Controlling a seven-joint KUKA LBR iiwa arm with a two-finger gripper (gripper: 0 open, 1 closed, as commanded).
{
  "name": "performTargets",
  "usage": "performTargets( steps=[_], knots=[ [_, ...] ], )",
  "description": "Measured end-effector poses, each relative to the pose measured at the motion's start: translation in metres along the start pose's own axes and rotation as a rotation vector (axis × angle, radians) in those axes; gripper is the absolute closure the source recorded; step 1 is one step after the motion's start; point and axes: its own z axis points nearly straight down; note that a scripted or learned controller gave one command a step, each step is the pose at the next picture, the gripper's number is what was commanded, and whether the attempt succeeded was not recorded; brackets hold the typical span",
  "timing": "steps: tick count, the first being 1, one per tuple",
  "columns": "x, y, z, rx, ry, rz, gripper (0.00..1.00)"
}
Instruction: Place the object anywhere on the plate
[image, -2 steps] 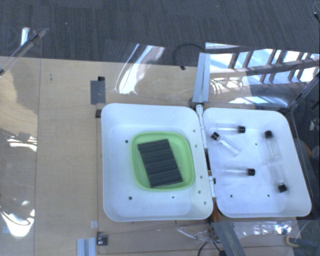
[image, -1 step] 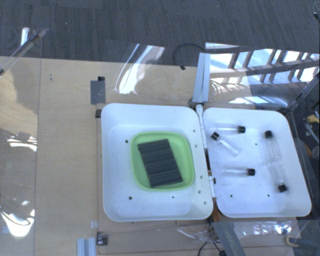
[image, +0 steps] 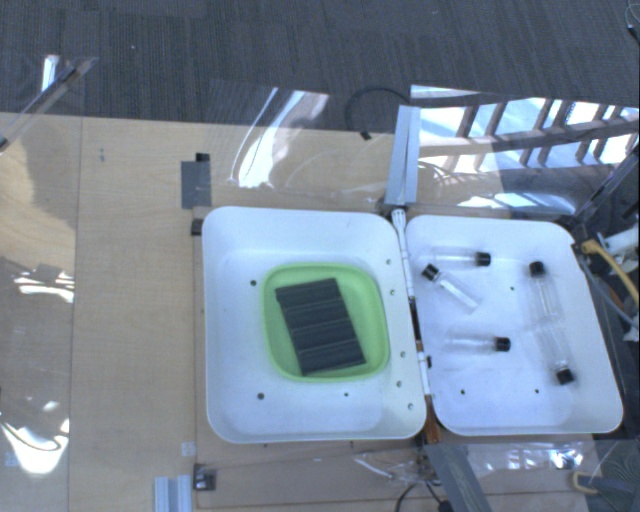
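In the camera view you are looking down on a wooden bench (image: 110, 300) that is carrying two white bins side by side.

The left bin (image: 235, 400) is holding a green plate (image: 375, 325) with rounded corners, and the plate is sitting near the middle of this bin. A dark grey block (image: 319, 326) with ribs across its top is lying flat on the plate. It is resting fully inside the green rim and is turned a little, so its long sides are running at a slant from upper left to lower right. The green surface is showing all around it.

The right bin (image: 590, 405) is touching the left bin along the middle seam. Five clear tubes with black caps are lying in it, each apart from the block and the plate. The upper tube (image: 462, 259) and the slanted tube (image: 449, 285) are lying close together near the upper left of this bin. The middle tube (image: 478, 343) is lying lower down. The right tube (image: 543, 292) and the lowest tube (image: 556, 357) are lying almost in one line along the right side.

A grey metal bar (image: 403, 160) is standing behind the seam between the bins, and dark carpet (image: 250, 45) is showing beyond the bench.
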Motion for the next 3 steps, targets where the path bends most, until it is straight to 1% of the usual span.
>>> performTargets(
  steps=[1,2,3],
  knots=[
    [-0.0123,-0.0021,-0.0166,-0.003,0.002,0.002,0.00],
    [-0.0122,-0.0026,-0.0109,-0.001,0.001,0.003,0.00],
    [-0.0126,-0.0021,-0.0198,-0.002,0.002,0.000,0.00]
  ],
)
